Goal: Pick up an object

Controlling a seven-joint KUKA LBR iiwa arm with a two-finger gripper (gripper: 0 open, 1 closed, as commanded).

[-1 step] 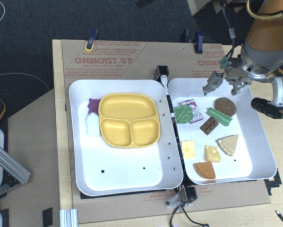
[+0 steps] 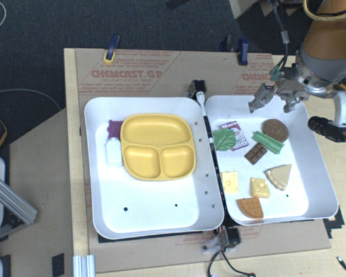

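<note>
We see the arm (image 2: pixel 328 33) cut off at the top right edge; the purple item (image 2: pixel 114 127) in the left bin is half hidden behind the yellow tray (image 2: pixel 158 145), so we can't say what it is; a small white bottle (image 2: pixel 113 152) lies just beside it; print on the packet (image 2: pixel 236 135) is too small to read. End effector (image 2: pixel 276 101) hangs over the far edge of the right bin (image 2: pixel 317 172), fingers spread, gripping nothing. Right bin holds a green leaf piece (image 2: pixel 223 139), green stick (image 2: pixel 268 142), brown round cookie (image 2: pixel 275 129), chocolate piece (image 2: pixel 255 153), cheese squares (image 2: pixel 230 182) and (image 2: pixel 260 187), a pale wedge (image 2: pixel 278 176), a waffle-like piece (image 2: pixel 250 207); all lie loose on the bin floor. Left bin (image 2: pixel 149 212) carries the three-compartment tray. Cardboard-covered counter (image 2: pixel 161 68); dark carpet (image 2: pixel 45 16) beyond, cables on it.
</note>
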